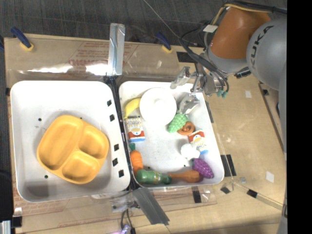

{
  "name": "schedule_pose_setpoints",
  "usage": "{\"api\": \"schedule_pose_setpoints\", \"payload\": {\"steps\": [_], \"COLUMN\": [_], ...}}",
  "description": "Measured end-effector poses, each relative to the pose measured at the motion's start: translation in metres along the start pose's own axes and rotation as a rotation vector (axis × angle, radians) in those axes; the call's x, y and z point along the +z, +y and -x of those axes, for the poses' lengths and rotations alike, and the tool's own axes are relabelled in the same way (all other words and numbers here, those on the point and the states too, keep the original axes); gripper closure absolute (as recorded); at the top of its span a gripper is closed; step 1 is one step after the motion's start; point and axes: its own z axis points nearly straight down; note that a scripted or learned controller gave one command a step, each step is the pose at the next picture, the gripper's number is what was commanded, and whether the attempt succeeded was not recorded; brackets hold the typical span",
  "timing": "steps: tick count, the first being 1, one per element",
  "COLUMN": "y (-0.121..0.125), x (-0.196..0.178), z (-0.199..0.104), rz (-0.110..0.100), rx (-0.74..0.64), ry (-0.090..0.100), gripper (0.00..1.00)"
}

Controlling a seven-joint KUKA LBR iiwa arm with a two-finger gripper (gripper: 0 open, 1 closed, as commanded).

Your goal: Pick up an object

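My gripper (189,103) hangs over the upper right part of the right bin (158,150), just above a bunch of green grapes (177,123) and beside a white round plate (157,105). Nothing shows between its tips. In that bin also lie a banana (130,107), a small carton (135,129), an orange curled toy (187,128), a white figure with red and blue (197,144), purple grapes (204,168), a brown drumstick (185,176), a green bottle (151,178) and a carrot (136,159).
The left bin (29,111) holds a yellow divided plate (73,148). A metal strip (116,50) stands at the bins' shared back edge. The arm's orange band (236,30) and cables sit over the bench at the upper right.
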Motion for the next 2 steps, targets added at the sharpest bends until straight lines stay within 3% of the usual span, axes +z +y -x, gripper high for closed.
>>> {"api": "schedule_pose_setpoints", "payload": {"steps": [1,2], "y": [0.040,0.041], "x": [0.106,0.096], "z": [-0.028,-0.026], "rz": [0.002,-0.001], "rx": [-0.354,-0.360], "ry": [-0.009,-0.013], "gripper": [0.00,1.00]}}
